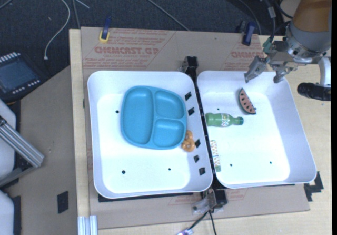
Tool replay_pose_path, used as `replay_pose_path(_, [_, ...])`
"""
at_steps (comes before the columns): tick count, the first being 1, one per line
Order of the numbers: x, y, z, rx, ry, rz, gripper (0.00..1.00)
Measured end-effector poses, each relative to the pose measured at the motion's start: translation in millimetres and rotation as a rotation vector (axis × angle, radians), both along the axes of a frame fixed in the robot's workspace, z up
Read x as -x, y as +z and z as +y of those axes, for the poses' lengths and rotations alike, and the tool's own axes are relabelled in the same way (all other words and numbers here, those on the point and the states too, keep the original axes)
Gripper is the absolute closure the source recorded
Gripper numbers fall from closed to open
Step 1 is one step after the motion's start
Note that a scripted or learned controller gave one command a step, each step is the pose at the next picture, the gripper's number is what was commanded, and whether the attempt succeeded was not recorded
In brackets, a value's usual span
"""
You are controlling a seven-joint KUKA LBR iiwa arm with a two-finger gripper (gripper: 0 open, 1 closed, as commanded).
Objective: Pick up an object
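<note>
In the right bin (284, 149) a watermelon slice toy (245, 101) lies near the back, and a small green bottle (224, 119) rests on its side just left of the bin's middle. My gripper (266, 73) hovers over the back rim of the right bin, above and to the right of the watermelon slice. Its two fingers are spread apart with nothing between them. The left bin (105, 155) holds a blue divided plate (152, 117), with a small orange-brown object (188, 143) at the plate's right edge.
A narrow label strip (215, 155) lies along the right bin's left wall. Black clips line the seam between the bins. Blue clamps (248, 32) hold the cardboard base at the back. Cables trail across the dark floor at top left.
</note>
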State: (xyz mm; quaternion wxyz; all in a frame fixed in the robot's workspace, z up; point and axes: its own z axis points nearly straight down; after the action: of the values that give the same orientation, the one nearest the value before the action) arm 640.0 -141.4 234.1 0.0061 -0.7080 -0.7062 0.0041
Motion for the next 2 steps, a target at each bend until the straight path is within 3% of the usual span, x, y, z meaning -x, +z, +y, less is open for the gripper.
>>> replay_pose_path(1, [-3, 8, 0, 0.002, 0.003, -0.014, 0.00])
replay_pose_path(2, [-2, -55, 1, 0.001, 0.002, -0.007, 0.00])
